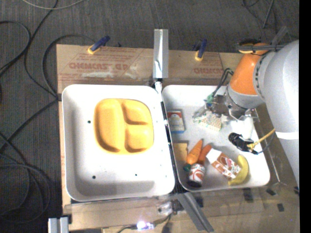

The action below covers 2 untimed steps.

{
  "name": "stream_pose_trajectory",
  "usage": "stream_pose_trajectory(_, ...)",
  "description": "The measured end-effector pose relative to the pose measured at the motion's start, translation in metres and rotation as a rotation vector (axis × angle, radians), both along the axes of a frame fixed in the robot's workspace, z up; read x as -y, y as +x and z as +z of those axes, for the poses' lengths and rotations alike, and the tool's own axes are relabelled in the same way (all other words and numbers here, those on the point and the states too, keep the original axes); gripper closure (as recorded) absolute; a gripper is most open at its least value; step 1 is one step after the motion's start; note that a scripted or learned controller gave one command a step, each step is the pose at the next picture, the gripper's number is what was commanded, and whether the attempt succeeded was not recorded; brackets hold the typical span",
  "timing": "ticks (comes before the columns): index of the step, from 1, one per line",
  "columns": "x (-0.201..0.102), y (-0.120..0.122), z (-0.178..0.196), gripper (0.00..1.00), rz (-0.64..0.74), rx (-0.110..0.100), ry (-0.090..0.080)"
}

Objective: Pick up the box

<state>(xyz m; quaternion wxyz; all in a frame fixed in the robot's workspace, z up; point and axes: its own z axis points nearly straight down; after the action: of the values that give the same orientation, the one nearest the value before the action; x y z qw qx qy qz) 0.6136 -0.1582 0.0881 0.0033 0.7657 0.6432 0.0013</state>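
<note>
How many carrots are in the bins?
2, both in the right bin: one carrot beside the can, the other carrot touching its right side. More may be hidden under the arm.

The box (pixel 175 121) — small, red-topped with blue below — lies flat against the right bin's left wall.

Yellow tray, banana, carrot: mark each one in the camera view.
yellow tray (pixel 124 125): camera view, centre divider.
banana (pixel 241 171): camera view, middle of its curve.
carrot (pixel 195 151): camera view, mid-body.
</note>
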Motion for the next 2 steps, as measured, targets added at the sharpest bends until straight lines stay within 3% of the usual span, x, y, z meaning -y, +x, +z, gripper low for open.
stream_pose_trajectory(1,0.033,0.031,-0.001,0.00,0.029,-0.005,0.013)
stream_pose_trajectory(2,0.035,0.032,0.010,1.00,0.031,-0.002,0.003)
